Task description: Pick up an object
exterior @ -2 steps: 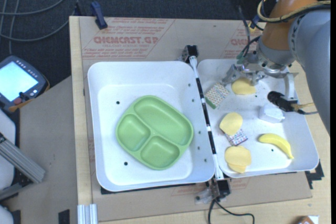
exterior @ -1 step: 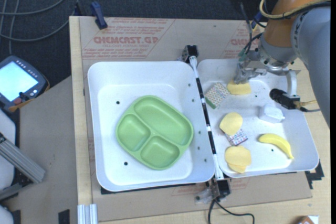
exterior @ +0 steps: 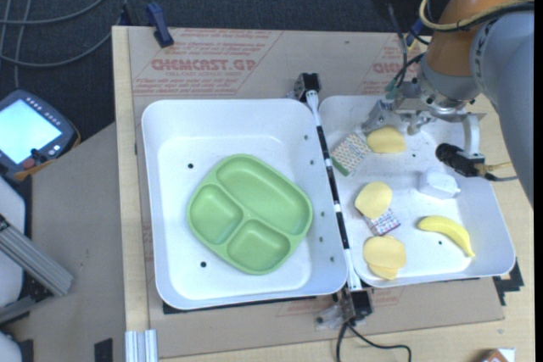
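Arm: grey KUKA arm with the orange band comes in from the right, over the far end of the right white bin.
Gripper: sits right at the pale yellow rounded lump; looks like the fingers straddle its top, but honestly can't tell open or closed from up here.
Other stuff in that bin: yellow plastic banana, small white block, two more yellow rounded pieces.
Left white bin: green three-compartment plastic plate.

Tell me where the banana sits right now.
The banana lies in the right bin, near its front right corner, just right of a yellow round piece and below a small white object.
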`<control>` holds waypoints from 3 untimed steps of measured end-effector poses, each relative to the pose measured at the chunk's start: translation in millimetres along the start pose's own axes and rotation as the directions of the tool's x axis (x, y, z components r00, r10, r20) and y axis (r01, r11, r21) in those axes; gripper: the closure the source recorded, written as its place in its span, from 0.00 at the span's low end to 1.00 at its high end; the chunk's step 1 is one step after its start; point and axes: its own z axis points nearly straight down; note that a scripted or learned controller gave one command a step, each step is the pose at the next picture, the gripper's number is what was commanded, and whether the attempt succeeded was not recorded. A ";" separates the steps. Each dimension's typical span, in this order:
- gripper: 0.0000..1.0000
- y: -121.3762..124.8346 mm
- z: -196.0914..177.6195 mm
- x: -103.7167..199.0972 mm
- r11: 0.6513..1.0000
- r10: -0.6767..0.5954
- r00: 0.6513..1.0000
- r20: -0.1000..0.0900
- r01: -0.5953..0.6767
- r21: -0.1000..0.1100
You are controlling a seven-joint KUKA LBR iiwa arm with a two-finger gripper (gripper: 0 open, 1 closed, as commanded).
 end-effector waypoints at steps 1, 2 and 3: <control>0.00 -1.2 11.5 10.2 1.000 0.002 1.000 -0.003 -0.002 0.004; 1.00 0.1 0.0 9.9 1.000 0.000 1.000 0.000 0.000 -0.001; 0.00 0.0 0.2 10.0 1.000 0.000 1.000 0.000 0.000 0.000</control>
